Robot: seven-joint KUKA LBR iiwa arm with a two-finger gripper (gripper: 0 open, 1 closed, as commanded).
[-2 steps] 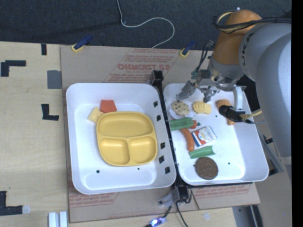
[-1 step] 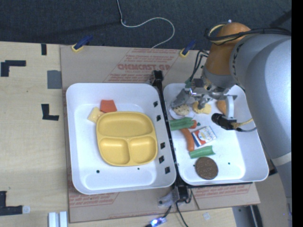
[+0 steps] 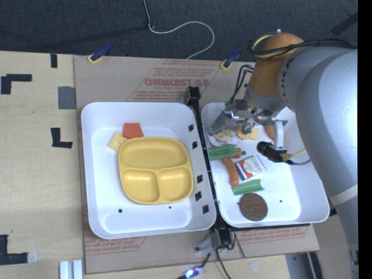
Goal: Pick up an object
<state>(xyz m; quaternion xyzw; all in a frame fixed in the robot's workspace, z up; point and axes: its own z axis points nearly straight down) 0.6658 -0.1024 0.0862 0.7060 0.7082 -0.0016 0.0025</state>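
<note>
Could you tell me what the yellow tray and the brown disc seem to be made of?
Tray: likely moulded plastic, smooth with a soft sheen and rounded compartments. Disc: matte, speckled brown, possibly toy-food plastic or foam; the look leaves that open.

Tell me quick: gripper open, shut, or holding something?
Gripper: cannot be told. It sits low over the far end of the right bin, above the small food items there; nothing is seen in its grasp.

A pale wooden table [image 3: 35, 173] with black marks meets dark blue carpet [image 3: 70, 10], where a white cable [image 3: 180, 27] loops.
</note>
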